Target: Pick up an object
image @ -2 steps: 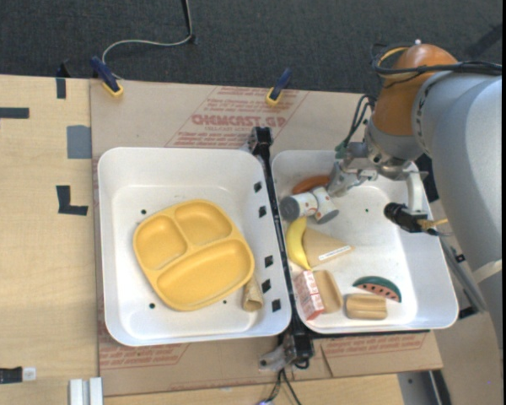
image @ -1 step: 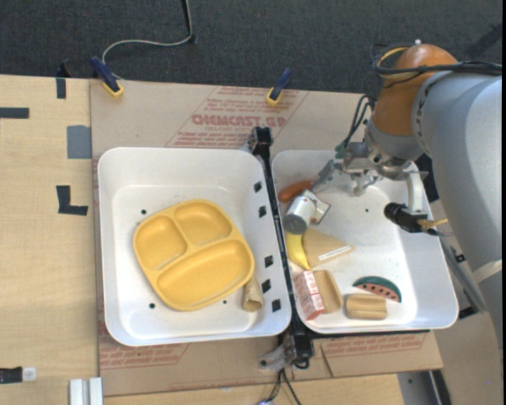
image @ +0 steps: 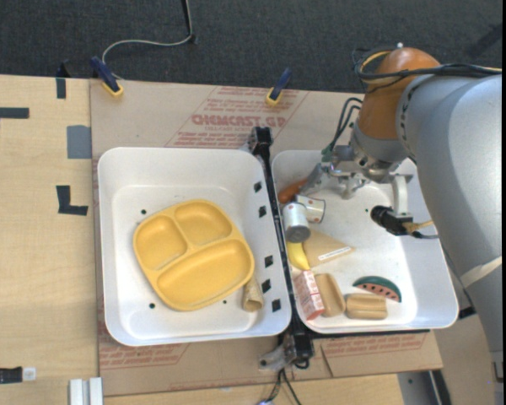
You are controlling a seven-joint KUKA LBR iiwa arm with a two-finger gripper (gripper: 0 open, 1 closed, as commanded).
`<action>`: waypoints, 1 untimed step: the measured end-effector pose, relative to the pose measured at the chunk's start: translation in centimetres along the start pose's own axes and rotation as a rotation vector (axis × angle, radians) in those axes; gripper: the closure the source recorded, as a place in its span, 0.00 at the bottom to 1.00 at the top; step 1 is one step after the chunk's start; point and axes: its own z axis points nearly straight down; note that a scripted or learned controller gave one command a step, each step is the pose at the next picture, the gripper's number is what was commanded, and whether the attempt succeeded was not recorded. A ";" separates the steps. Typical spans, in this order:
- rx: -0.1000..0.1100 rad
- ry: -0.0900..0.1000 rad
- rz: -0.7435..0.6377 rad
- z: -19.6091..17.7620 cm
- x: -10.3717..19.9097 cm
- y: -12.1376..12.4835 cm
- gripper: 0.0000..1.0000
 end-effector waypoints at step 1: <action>0.000 0.012 -0.002 -0.9 0.6 0.1 1.00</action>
